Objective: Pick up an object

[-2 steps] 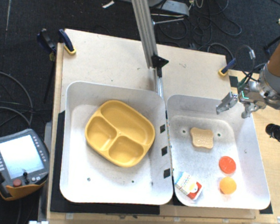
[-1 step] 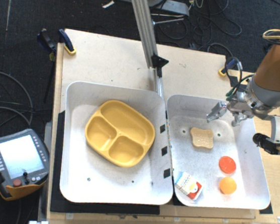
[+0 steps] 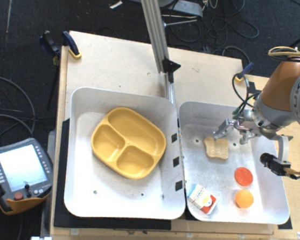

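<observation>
Left white bin holding a yellow three-compartment tray, right white bin with a toast slice, small carton, red disc and orange ball, pincer fingers apart just above the toast, clamped on nothing.

- A yellow divided plate lies in the left white bin, well to the left of the hand.
- A teach pendant with a pale screen sits on the dark floor, far left of the hand.
- A metal pole slants across the surface, up and left of the hand.
</observation>
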Motion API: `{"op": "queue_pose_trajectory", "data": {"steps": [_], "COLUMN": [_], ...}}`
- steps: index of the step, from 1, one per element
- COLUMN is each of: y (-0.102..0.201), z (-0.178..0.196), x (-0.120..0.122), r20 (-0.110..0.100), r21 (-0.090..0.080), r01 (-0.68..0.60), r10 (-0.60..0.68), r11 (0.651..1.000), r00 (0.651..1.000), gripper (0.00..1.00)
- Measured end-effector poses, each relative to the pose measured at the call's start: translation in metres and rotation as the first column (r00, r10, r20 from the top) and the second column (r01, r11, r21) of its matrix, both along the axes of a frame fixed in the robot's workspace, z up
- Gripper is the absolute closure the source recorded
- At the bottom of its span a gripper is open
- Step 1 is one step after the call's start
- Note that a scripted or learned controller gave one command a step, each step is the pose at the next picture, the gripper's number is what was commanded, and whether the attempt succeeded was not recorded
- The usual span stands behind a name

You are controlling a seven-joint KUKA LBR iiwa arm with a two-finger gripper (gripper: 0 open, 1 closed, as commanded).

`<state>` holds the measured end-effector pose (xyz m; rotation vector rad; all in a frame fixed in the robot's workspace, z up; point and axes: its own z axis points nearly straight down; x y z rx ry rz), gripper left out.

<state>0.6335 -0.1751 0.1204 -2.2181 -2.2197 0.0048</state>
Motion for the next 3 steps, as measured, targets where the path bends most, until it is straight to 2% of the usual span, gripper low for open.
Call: {"op": "queue_pose_trajectory", "data": {"steps": [1, 2, 3], "y": [0.0, 0.0, 0.004], "z": [-0.022, -0.01, 0.037], "x": [0.002, 0.003, -0.002], "r20": [0.008, 0.013, 0.01], "r21": [-0.002, -0.003, -0.001], "r01": [0.0, -0.001, -0.001], "r10": [0.0, 0.001, 0.001], "r11": [1.0, 1.0, 1.0], "r00": [1.0, 1.0, 1.0], "gripper": [0.0, 1.0, 1.0]}}
